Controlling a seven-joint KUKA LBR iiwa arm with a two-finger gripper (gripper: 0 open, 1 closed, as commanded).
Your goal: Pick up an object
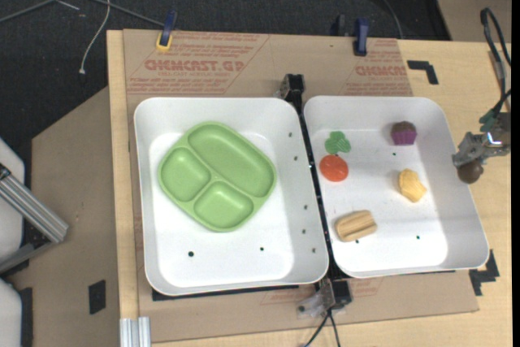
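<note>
The right bin [455,199] holds several small objects. A purple piece [404,132] lies at the back, with a green leafy piece [338,143] to its left. A red round piece [334,168] sits just in front of the green one. A yellow lump [412,185] lies mid-right and a tan bread-like roll [355,225] sits nearer the front. My gripper [475,152] is at the far right, just outside the right bin's right rim, apart from all the objects. Nothing is seen in its grasp.
The left bin [154,248] carries a green divided plate [216,175]. A black clamp [292,84] sits at the back between the bins. Blue clips [167,30] [361,36] pin the cardboard sheet at the back edge. Cables run over the dark floor behind.
</note>
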